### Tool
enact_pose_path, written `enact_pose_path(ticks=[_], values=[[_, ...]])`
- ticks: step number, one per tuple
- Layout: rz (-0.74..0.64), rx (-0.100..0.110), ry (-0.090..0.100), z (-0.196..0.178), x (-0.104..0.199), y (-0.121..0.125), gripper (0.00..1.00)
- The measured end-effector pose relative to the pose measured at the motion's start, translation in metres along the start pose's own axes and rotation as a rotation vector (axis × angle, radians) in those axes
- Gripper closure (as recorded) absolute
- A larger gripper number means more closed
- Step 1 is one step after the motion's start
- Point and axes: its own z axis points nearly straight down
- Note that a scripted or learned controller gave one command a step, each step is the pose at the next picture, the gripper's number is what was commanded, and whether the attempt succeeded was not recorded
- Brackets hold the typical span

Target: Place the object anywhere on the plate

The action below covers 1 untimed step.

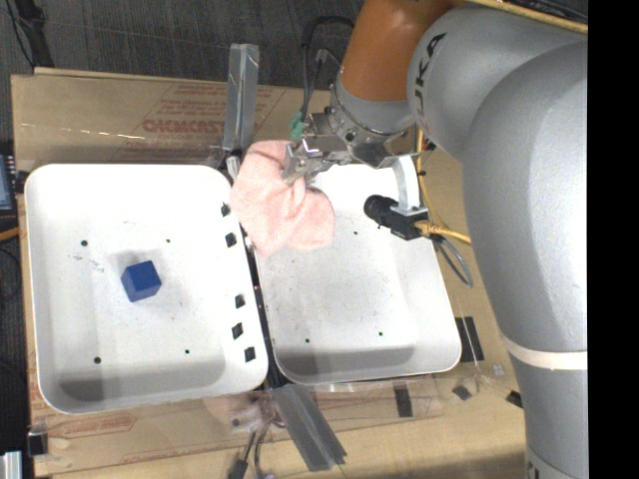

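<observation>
A pink cloth (287,210) hangs bunched over the far end of the seam between the two bins, its lower folds spilling into the right bin (359,307). My gripper (301,160) sits at the cloth's top edge, fingers pinched into the fabric, so it is shut on the cloth. The orange-banded wrist (384,58) rises just behind it. In the left bin (60,267) a small blue cube (141,279) rests on the floor, well to the left of the gripper.
A black fitting with a yellow cable (394,216) sticks out over the right bin's far right side. The grey arm body (529,218) covers the right of the bench. A grey bracket (242,88) stands behind the bins.
</observation>
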Motion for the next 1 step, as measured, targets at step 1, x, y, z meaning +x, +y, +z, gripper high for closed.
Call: enact_pose_path(ticks=[1], values=[[-0.009, -0.001, -0.001, 0.0184, 0.0029, 0.0003, 1.00]])
